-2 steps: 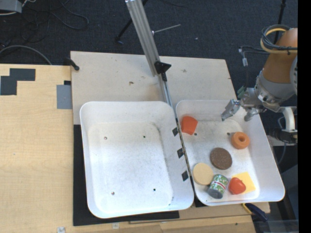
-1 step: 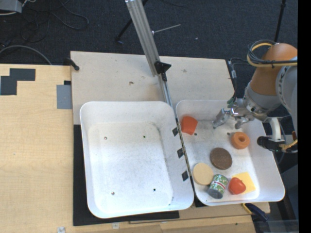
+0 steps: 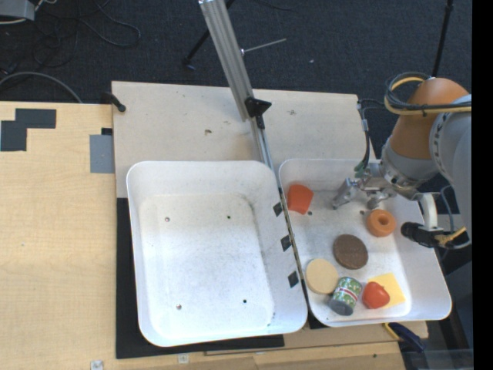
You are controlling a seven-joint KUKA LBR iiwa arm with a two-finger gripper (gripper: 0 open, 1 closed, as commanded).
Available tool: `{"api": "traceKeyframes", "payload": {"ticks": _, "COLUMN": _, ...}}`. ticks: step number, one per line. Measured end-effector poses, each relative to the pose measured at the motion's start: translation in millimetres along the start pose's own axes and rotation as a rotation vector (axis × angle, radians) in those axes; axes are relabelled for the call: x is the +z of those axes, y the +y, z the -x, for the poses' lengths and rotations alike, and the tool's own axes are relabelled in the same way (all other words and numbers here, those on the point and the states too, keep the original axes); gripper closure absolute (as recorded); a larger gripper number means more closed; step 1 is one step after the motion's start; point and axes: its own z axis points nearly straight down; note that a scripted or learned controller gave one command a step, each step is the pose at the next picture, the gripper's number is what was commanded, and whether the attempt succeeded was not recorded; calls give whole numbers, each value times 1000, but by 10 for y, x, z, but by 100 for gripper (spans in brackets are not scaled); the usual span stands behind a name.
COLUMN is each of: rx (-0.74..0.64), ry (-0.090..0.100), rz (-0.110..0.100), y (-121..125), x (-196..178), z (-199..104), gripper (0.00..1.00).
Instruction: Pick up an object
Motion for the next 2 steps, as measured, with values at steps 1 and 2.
{"api": "traceKeyframes", "payload": {"ticks": 1, "rx": -2, "ry": -1, "rz": 2, "y": 10, "x": -121, "z": 0, "gripper": 100}}
{"api": "traceKeyframes", "payload": {"ticks": 2, "rx": 5, "ry": -2, "rz": 9, "y": 35, "x": -591, "z": 74, "gripper": 100}}
